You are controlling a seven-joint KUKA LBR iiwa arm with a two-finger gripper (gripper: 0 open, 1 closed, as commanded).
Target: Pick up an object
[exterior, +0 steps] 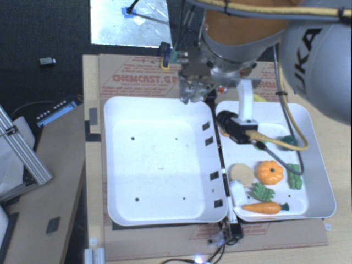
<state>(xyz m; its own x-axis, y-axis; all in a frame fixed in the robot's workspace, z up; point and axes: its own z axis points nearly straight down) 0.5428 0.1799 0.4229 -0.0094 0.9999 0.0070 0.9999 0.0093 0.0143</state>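
Closest to the lens is the grey arm [319, 54], its orange band [247, 4] high above the pincer [191, 95] and reaching in from the view's right. The pincer hangs low over the far rim of the left bin [159, 164], at the corner where that bin meets the right bin [318, 169]. Whether it is wide or narrow cannot be told from this angle, and nothing can be seen held in it.

All the loose things lie in the right bin, on the view's right of the pincer and nearer the camera than it, none of them touching it. An orange pumpkin [270, 172] sits well apart from the pincer, with a pale tan disc [241, 173] just beside it on the pincer's side. Further toward the camera a small white cylinder [237, 192] stands near the wall between the bins, and a leafy green piece [262, 191] lies between it and the pumpkin. A carrot [264, 207], lying flat with its green top pointing away from the pincer's side, is the farthest thing from the pincer. A green vegetable [295, 179] lies beyond the pumpkin, and a teal piece [289, 142] lies farther back along that side. Both bins rest on a printed cardboard sheet [137, 76] that covers the tabletop [60, 164] under and behind the pincer.
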